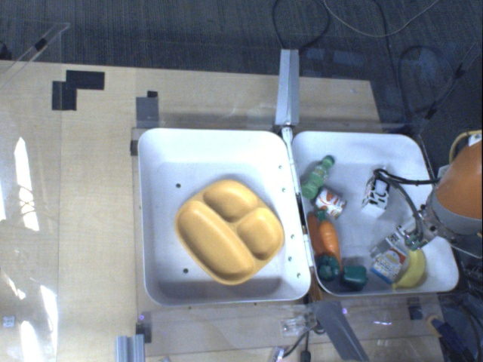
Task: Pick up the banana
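Note:
The yellow banana (413, 271) lies in the front right corner of the right bin (355, 148), against its front wall. My gripper (401, 241) hangs just above and slightly left of the banana, its metal tip over a small colourful packet (386, 267) that rests beside the banana. The orange band of the arm (459, 194) rises at the right edge. Nothing visibly hangs from the gripper.
The right bin also holds a green bottle (318, 173), a small red and white can (329, 201), a carrot (326, 237), dark green pieces (341, 272) and a black and white object (376, 193). A yellow divided plate (229, 230) lies in the left bin (158, 202).

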`<control>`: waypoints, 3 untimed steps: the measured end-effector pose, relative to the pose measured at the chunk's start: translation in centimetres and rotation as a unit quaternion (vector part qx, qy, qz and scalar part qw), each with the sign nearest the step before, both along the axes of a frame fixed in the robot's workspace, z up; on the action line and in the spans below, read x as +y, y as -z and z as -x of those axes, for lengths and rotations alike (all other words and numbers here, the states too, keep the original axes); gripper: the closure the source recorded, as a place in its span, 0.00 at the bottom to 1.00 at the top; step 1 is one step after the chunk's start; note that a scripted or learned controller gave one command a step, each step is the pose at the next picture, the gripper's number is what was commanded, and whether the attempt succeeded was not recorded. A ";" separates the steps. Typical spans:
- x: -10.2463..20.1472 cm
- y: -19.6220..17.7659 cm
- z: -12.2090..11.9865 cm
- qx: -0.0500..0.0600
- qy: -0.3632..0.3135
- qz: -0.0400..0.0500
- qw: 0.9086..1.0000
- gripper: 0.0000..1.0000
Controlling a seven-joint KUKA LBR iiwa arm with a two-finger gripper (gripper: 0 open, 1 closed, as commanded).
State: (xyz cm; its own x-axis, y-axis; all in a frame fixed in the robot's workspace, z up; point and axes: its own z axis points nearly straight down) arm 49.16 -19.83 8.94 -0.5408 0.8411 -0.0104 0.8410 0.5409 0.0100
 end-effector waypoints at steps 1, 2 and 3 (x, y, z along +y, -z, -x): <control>-0.6 0.0 0.0 0.000 -0.050 0.000 0.999 0.00; -0.8 -8.5 0.2 0.003 -0.200 0.002 0.980 0.00; -0.8 -8.5 0.2 0.003 -0.200 0.002 0.980 0.00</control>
